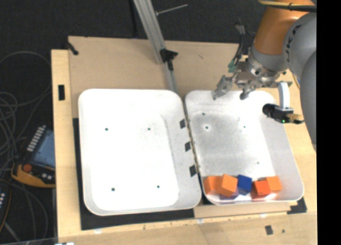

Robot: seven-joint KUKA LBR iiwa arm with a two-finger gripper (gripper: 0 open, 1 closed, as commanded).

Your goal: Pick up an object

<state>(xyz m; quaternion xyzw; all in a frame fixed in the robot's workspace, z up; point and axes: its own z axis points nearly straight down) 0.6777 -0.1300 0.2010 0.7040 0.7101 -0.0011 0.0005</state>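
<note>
- Left bin (pixel 133 148): bare white floor, no blocks in it.
- Right bin (pixel 245 132): the objects sit in a tight row against its near wall: an orange block (pixel 221 184), a blue block (pixel 244 183), then another orange block (pixel 265 186), each touching the next.
- Gripper (pixel 232 90): hovers over the right bin's far edge, its 2 fingers spread apart with nothing between them, well apart from the blocks.
- Risk: with the blocks packed together and hugging the wall, a finger could land on a neighbour or the rim and the grasp slip.

Blocks (pixel 242 185) along right bin's (pixel 234 132) near wall, gripper (pixel 232 93) over its far edge
</note>
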